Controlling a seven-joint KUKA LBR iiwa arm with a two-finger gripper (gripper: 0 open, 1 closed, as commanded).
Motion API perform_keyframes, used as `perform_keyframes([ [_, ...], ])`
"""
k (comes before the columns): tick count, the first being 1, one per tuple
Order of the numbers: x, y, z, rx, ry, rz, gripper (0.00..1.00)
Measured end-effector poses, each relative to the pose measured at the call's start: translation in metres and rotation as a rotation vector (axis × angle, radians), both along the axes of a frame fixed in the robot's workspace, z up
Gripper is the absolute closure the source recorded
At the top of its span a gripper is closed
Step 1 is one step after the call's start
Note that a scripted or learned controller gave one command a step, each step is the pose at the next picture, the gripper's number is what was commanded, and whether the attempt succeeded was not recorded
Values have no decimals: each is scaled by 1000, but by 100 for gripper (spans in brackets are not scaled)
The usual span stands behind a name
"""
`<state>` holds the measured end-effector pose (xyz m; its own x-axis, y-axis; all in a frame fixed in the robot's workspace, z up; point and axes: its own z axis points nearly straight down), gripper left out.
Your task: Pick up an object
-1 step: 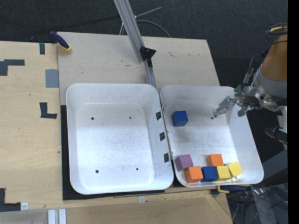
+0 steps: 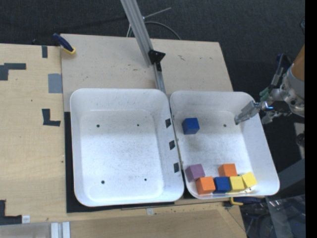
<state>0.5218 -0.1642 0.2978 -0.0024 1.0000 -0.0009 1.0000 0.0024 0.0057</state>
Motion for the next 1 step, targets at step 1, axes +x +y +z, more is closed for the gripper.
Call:
perform_keyframes([
  [1,0,-1,-5,1,7,-1,0],
])
